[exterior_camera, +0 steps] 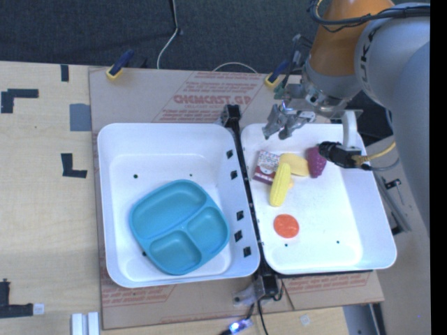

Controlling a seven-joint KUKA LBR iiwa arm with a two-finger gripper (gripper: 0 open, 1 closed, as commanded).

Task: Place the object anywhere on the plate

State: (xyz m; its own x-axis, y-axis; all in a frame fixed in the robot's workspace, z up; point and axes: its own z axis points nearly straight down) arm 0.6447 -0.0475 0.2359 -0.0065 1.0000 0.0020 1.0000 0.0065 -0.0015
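Seen from above at a slant, two shallow white bins sit side by side on a bench. The left bin [119, 152] holds a blue plate [180, 225] with three sections, one long and two smaller, lying flat near the bin's near side and turned a little askew. The right bin [335, 215] holds five small things. Four are bunched in its far left part: a packet [266, 166] in red and white lies closest to the wall shared by the bins; a yellow corn cob [281, 183] lies just beside it, pointing toward the near side; a rounded pale yellow piece [297, 165] touches the cob's far end; a purple piece [316, 162] sits just to the right of that. An orange disc [286, 225] lies flat by itself, nearer the viewer, apart from the cluster. All five are in the right bin, well apart from the plate. The grey arm [349, 26] reaches in from the right. Its gripper [277, 131] hangs over the far left corner of the right bin, just beyond the packet, its two fingers slightly parted with nothing between them.
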